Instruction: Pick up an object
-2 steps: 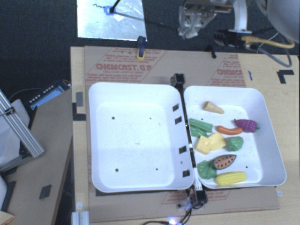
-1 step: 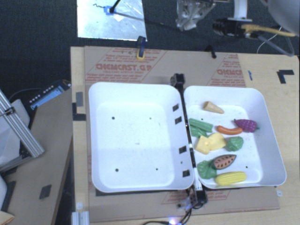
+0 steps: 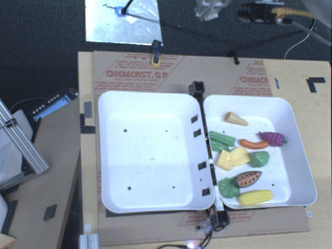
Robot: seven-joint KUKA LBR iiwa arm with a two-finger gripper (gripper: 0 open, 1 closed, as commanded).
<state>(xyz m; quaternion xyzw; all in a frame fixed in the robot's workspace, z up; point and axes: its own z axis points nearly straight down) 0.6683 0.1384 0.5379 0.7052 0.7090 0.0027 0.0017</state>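
Front item: yellow corn cob (image 3: 254, 196), right bin (image 3: 301, 162), beside brown oval piece (image 3: 248, 179).
Cluster: green bean (image 3: 222, 138), orange carrot (image 3: 253, 144), purple grapes (image 3: 272, 137).
Gripper (image 3: 209, 7): above bench, blurred; finger state indeterminable.

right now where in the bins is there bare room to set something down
The left bin floor is bare wall to wall. In the right bin, only the strip along the right wall is free; its middle is crowded from the yellow wedge down to the corn.

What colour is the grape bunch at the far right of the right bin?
Purple. The grape bunch shows clearly in the camera view, beside the orange-red carrot.
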